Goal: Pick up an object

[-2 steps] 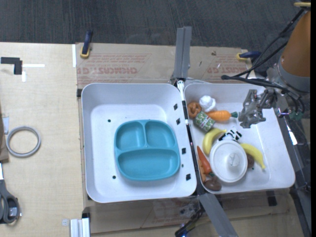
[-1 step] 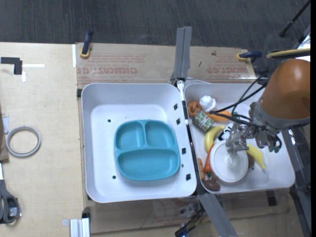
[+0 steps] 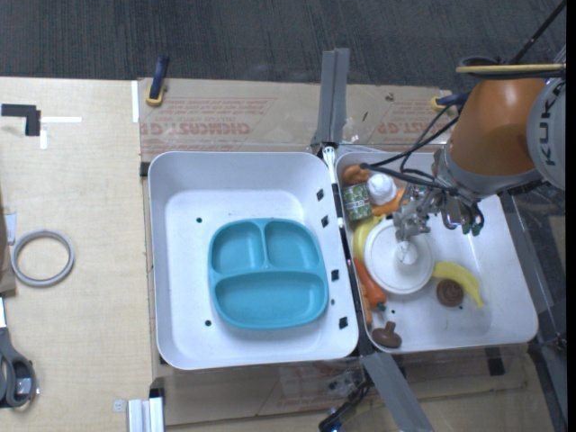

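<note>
One white bowl (image 3: pixel 401 261) sits directly beneath the jaws (image 3: pixel 412 226), centre-right of frame; whether they are parted I cannot tell.

A pale wooden bench (image 3: pixel 72 331) fills the lower left, meeting dark grey carpet (image 3: pixel 225 16) along the top. A printed cardboard sheet (image 3: pixel 234 120) lies under the bins' far side. A roll of tape (image 3: pixel 40 257) rests near the bench's left edge, with scissors (image 3: pixel 16 376) below it. A blue clamp (image 3: pixel 159 77) grips the cardboard's corner. A grey post (image 3: pixel 333 93) stands between the bins. Light is even and soft.
</note>
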